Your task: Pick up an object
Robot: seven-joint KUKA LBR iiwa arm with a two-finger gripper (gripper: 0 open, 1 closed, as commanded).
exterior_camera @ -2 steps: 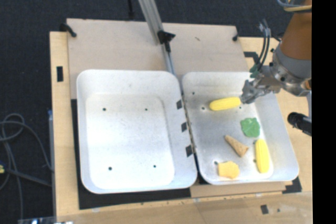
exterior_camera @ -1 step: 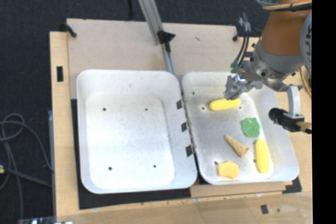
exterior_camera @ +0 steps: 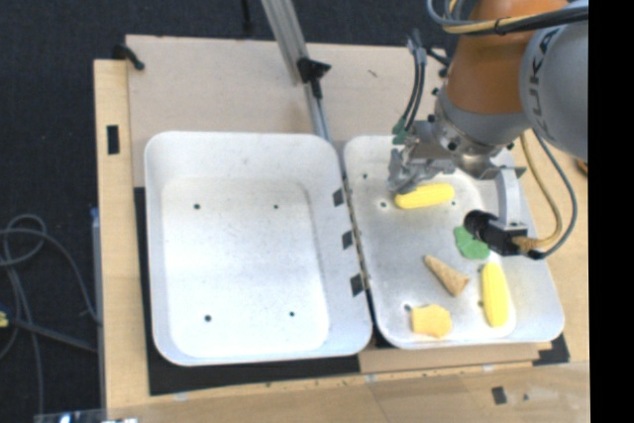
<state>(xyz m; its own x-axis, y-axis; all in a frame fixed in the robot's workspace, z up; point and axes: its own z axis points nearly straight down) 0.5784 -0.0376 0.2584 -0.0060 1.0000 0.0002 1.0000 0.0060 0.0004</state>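
The gripper (exterior_camera: 408, 171) hangs low in the right bin (exterior_camera: 381, 312); I cannot tell how it is set. The yellow corn (exterior_camera: 426, 197) lies just below it, its long side running left to right.

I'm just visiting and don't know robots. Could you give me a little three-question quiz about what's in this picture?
1. True or false: all the loose items lie in the right bin.
2. Which item is closest to the robot's hand?
A. the yellow chunk
B. the upper yellow corn cob
C. the tan cone
3. Fill in: a second corn cob lies near the bin's right side, just below a small ____ piece.

Key
1. True. The left bin holds none of them.
2. B. The hand sits just above and to the left of that cob.
3. green
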